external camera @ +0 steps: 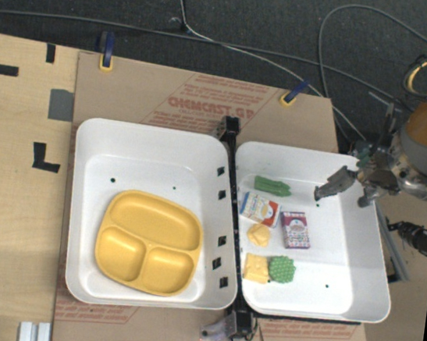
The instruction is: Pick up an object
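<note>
The right bin [353, 296] holds several small items: a green pod-shaped piece [272, 187], a red-and-white packet [259, 208], a dark red carton [295, 229], a small yellow chunk [259, 235], a yellow block [256, 269] and a round green knobbly piece [281, 269]. My gripper [347, 188] hangs over the bin's upper right part, to the right of the green pod, its two dark fingers spread apart with nothing between them.
The left bin [95, 141] holds a yellow divided tray [150, 241]. Both bins rest on a cardboard sheet [207, 102] clamped at the back. Cables run across the dark backdrop; the arm's grey body [426, 140] stands at the right.
</note>
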You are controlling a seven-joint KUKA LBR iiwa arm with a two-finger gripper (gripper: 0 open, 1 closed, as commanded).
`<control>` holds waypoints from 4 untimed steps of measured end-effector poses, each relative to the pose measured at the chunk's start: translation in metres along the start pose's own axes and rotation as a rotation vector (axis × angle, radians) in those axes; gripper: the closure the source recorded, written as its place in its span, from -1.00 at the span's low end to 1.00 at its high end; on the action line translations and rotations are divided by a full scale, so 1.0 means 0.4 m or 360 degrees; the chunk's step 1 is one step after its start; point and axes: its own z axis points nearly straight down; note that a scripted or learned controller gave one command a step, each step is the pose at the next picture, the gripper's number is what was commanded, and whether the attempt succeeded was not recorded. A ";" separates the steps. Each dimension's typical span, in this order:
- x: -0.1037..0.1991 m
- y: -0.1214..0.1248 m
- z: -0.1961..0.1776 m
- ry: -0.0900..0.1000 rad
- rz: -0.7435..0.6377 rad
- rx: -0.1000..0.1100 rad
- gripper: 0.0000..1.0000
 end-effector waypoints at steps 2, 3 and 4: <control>-0.008 -0.004 0.096 -0.0004 -0.0004 -0.0011 -1.00; -0.004 0.013 0.212 -0.0003 -0.0006 -0.0011 -1.00; 0.019 0.018 0.364 -0.0002 -0.0007 -0.0009 -1.00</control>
